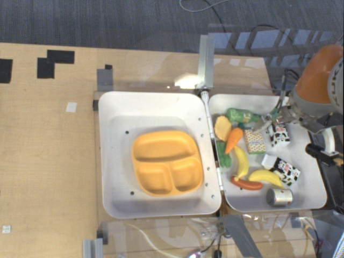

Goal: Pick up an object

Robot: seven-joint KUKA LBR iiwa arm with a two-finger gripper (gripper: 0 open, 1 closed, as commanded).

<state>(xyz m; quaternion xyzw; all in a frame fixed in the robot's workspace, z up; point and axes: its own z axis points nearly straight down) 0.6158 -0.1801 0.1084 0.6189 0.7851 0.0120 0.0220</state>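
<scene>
Right now my jaws [279, 123] hang over the right bin's [317, 200] far side, just above a cow-patterned toy [279, 136], though I cannot tell whether they are released or clenched.

both bins [156, 104] smooth matt white plastic. divided tray [164, 163] matt orange plastic. can [279, 196] shiny metal. bananas [266, 176] and carrot [233, 140] glossy plastic. bench [48, 160] pale matt wood.
</scene>
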